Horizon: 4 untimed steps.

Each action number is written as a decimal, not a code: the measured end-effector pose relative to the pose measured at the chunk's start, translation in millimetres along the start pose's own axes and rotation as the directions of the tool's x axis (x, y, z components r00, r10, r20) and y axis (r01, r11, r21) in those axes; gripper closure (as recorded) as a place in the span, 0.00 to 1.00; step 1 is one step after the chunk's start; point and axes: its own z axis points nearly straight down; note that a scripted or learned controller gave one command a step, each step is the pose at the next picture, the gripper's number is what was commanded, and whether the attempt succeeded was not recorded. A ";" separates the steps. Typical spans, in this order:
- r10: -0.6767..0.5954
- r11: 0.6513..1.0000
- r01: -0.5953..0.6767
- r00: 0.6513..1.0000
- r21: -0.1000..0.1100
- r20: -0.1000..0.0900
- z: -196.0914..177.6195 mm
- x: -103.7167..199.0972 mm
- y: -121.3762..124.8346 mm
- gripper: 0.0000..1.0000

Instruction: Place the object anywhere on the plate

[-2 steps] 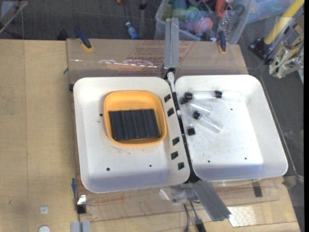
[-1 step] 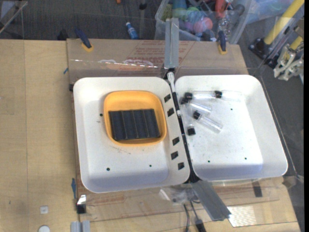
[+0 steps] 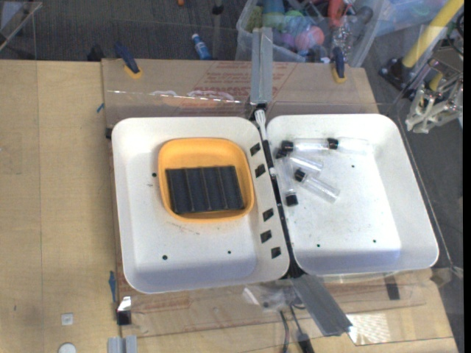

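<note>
Here's the scene on the worktop (image 3: 51, 197): two white bins side by side, and the action sits in the left bin (image 3: 140, 234). The orange plate (image 3: 206, 150) lies there, towards the bin's far half, and right on it lies the black ridged block (image 3: 204, 189). It's flat, square to the plate, with its ribs running front to back. It fills most of the plate's floor, and orange rim shows on all sides of it. So the object is on the plate, fully inside the rim.

As for the gripper, I cannot tell whether it's open or closed, so I can't place anything relative to it. Positions come from the bins instead.

Over in the right bin (image 3: 368, 226), a loose cluster lies in the far-left corner, close to the divider. There's a clear tube (image 3: 313, 147) with black caps lying crosswise, and a second clear tube (image 3: 318, 187) angled just beside it. A small black piece (image 3: 291, 199) sits near the centre seam. A row of black tabs (image 3: 263, 197) runs along that seam between the bins.

Beyond the bins, a clear tub of colourful toys (image 3: 309, 13) sits at the far edge.
</note>
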 end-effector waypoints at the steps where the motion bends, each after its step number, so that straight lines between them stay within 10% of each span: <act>1: 0.001 1.000 -0.001 1.000 0.000 0.001 -0.1 0.5 -0.2 0.00; 2: 0.006 1.000 -0.006 1.000 0.007 0.009 -12.8 -0.4 -1.3 1.00; 3: -0.202 0.979 0.202 0.979 0.005 0.001 -94.6 0.1 -0.4 1.00; 4: -0.525 0.851 0.525 0.851 0.004 0.000 -122.3 0.1 -0.3 1.00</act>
